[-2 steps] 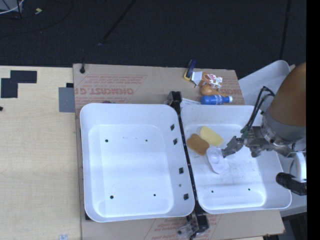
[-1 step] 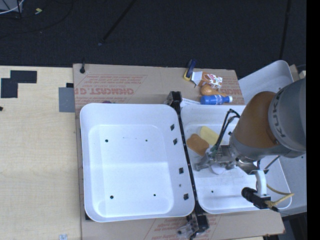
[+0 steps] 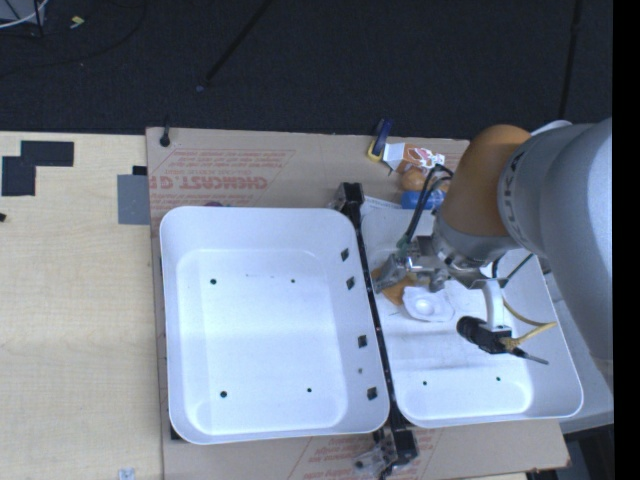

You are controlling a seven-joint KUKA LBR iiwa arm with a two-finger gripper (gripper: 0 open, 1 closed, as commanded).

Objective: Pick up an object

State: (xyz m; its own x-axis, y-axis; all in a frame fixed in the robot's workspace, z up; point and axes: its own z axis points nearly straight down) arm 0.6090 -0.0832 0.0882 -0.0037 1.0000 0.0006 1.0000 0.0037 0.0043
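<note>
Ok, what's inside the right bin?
A white round object, something orange beside it, a blue item at the far edge. The arm covers the rest of that bin.

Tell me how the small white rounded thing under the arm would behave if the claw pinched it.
The white rounded thing looks smooth, so it may slip from a pinch. Its rounded shape suggests it could roll across the bin floor if nudged. Being small, it is probably light.

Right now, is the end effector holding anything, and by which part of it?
Cannot be told: the end effector is in the right bin beside a white object, with no grasp visible.
</note>
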